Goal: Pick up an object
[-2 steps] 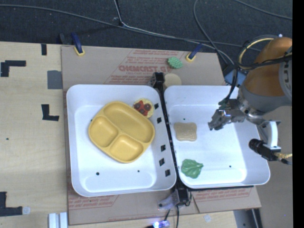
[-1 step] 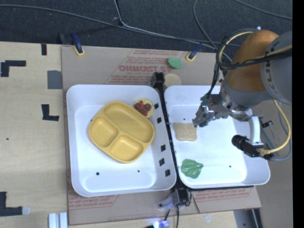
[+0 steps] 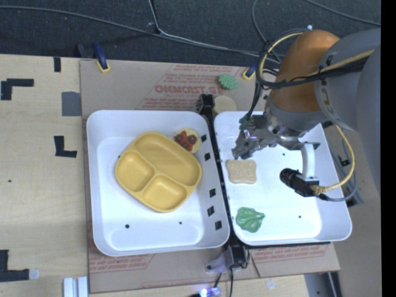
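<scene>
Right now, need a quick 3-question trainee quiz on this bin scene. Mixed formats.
1. True or false: the yellow divided tray lies in the right bin.
2. Which item is nearest the gripper? A) the green leafy piece B) the beige cracker-like piece C) the red-topped piece
3. Fill in: the green leafy piece lies in the ___ bin.

Key: 1 false, it lies in the left bin; 2 B; 3 right.
</scene>
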Available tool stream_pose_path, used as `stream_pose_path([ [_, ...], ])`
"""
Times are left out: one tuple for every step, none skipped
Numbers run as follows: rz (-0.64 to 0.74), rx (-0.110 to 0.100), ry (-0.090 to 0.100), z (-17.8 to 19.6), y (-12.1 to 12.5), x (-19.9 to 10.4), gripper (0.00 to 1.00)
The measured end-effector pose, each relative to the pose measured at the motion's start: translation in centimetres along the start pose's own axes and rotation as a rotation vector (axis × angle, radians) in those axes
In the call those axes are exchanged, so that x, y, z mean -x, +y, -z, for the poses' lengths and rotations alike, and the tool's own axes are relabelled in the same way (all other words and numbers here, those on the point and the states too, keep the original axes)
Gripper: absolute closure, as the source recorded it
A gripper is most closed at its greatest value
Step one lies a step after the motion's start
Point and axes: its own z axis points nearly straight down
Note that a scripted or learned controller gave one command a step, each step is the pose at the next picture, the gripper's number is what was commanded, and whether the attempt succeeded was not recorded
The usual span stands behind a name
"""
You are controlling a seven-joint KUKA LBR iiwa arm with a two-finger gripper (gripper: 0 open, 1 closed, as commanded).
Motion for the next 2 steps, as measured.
stream_pose_path([
  [0.0,0.0,0.0,1.1,0.6,-5.3,1.0],
  [-0.001,0.0,0.0,1.2,2.1,-10.1,1.0],
])
